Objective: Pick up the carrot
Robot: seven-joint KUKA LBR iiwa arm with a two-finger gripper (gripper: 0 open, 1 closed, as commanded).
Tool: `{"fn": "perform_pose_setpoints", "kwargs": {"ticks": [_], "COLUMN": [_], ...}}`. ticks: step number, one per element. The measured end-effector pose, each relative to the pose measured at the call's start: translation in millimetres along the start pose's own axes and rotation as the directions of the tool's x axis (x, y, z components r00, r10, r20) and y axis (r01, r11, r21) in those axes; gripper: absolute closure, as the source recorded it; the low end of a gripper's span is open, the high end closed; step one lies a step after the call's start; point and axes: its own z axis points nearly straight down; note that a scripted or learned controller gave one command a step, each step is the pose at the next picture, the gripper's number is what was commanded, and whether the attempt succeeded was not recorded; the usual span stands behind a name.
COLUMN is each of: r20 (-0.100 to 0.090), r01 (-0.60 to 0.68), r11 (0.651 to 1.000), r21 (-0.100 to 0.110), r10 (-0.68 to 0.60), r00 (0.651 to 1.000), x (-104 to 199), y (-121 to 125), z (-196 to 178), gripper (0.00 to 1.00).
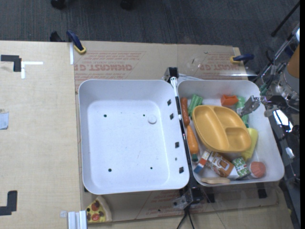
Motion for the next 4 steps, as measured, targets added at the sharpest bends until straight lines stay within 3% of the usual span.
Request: {"fn": "perform_pose_setpoints", "kwargs": {"ticks": [1,2,3,4], "r20": [-0.005,0.012,0.032,0.023], "r01": [0.199,0.203,0.074,-0.163], "r11": [0.98,0.979,0.997,0.986], "r21": [-0.005,0.015,0.031,-0.024], "r10": [-0.199,-0.203,-0.075,0.164], "r00": [0.98,0.979,0.997,0.986], "x": [-23,33,49,72], "y": [3,54,65,35], "z": [122,122,121,114], "gripper": [0.0,0.0,0.0,0.0]}}
